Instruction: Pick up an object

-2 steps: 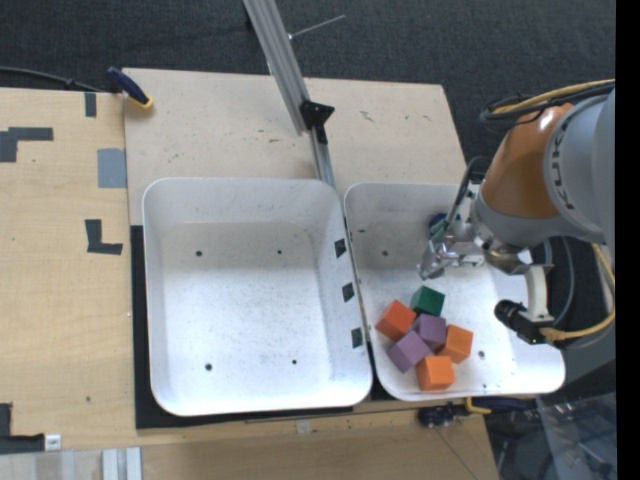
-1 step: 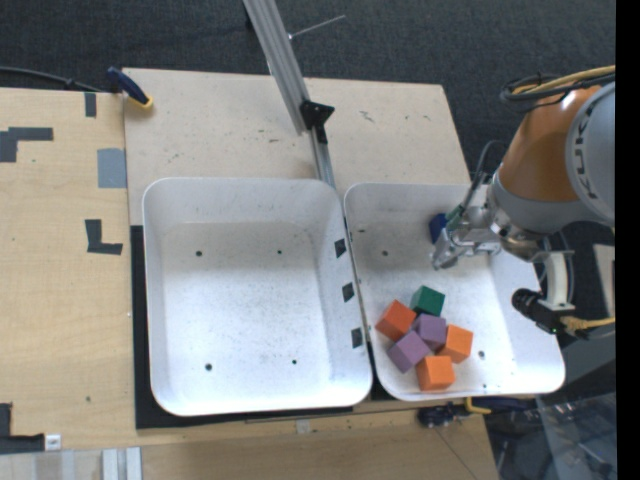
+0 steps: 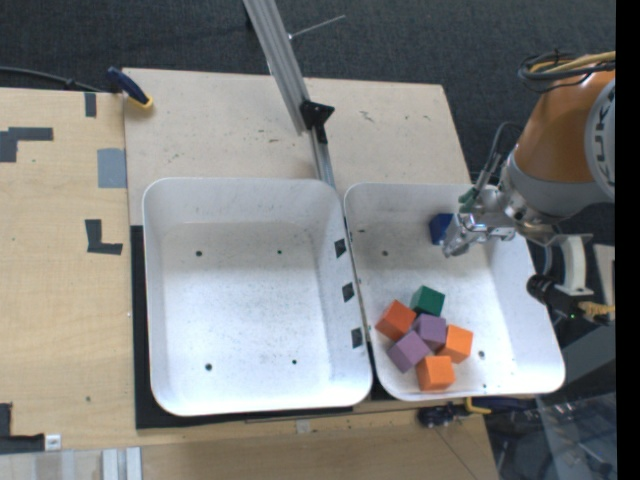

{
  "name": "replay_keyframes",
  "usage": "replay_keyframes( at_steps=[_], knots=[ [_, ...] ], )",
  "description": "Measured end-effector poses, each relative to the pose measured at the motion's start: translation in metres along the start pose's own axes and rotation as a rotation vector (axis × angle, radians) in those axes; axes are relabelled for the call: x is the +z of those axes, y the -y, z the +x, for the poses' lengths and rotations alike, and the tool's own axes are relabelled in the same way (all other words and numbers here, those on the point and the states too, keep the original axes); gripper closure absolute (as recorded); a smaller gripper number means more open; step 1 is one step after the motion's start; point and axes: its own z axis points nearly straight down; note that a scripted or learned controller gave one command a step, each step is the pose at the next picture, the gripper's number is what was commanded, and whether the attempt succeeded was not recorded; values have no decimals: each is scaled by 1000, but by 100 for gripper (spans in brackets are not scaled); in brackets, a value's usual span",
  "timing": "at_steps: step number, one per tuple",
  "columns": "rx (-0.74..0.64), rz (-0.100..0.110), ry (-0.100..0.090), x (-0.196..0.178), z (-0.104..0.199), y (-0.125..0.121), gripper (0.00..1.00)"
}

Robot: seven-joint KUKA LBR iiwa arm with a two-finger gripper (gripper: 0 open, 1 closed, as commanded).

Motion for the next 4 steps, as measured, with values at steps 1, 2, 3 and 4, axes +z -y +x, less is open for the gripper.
replay_keyframes(
  at_steps=[1,2,3,4],
  knots=[
    [-5,3,-2,-9,47,-9,100],
    [-5,4,-3,-17,101,-17,100],
    [-5,5,-1,-2,149,-32,100],
    [-6,5,-2,1,208,-40,100]
  ],
)
